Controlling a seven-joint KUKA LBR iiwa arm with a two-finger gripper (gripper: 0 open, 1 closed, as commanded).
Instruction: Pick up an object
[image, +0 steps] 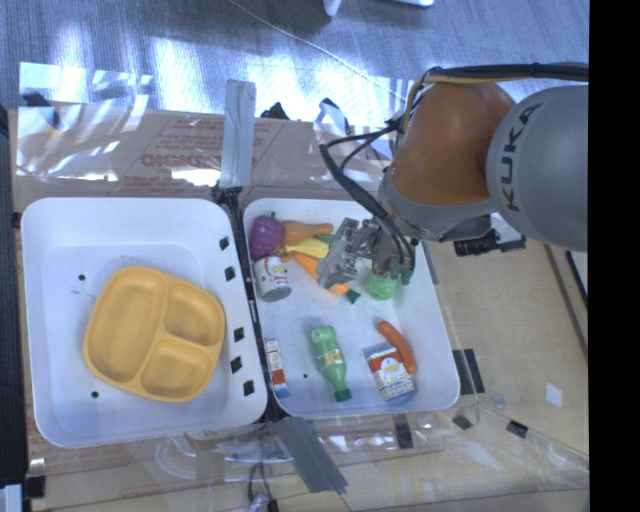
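Pincer (345, 268) is lowered among toy food at far right bin (432, 300), aperture and hold indeterminable; green ball (381, 288), judged light and slippery, is best gripped across its middle.

Two white bins (40, 300) are shown. One yellow divided plate (153, 332), one green bottle (329, 361), two small cans (272, 277), one purple vegetable (265, 236) and one orange sausage (396, 345) are counted.

A yellow divided plate (153, 333) lies in one white bin (50, 240). Beside the silver gripper (345, 262) are a purple eggplant (265, 236), a green bottle (328, 360), an orange sausage (396, 345) and a red-labelled can (389, 373).
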